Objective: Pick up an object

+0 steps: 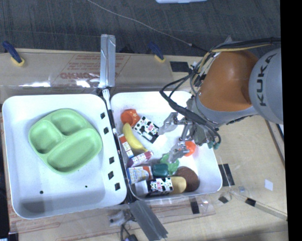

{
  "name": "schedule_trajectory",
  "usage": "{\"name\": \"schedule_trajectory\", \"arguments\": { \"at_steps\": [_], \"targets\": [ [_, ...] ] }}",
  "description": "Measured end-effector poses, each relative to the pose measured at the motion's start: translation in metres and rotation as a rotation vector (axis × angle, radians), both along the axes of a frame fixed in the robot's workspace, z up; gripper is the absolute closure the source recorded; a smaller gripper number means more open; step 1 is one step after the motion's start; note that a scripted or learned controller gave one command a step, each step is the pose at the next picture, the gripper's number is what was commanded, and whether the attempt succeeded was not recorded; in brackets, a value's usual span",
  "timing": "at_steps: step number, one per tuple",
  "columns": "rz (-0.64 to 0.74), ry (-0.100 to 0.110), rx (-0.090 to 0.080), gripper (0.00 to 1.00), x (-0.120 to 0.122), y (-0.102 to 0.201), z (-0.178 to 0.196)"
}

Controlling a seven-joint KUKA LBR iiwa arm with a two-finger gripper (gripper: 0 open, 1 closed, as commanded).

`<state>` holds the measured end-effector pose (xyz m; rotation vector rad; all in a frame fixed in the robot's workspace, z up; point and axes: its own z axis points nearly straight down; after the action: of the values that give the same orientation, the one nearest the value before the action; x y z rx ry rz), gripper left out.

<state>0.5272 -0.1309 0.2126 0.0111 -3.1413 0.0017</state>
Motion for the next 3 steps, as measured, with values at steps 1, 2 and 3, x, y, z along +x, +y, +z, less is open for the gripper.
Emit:
{"name": "schedule_trajectory", "arguments": {
  "at_steps": [1, 2, 3],
  "targets": [
    [-0.010, -0.009, -0.003, 0.00, 0.028, 0.031, -0.108],
    [-0.004, -0.008, -0.007, 1.00, 0.029, 0.030, -0.097],
    [-0.206, -0.006, 0.001, 1.00, 0.029, 0.044, -0.018]
  ]
}}
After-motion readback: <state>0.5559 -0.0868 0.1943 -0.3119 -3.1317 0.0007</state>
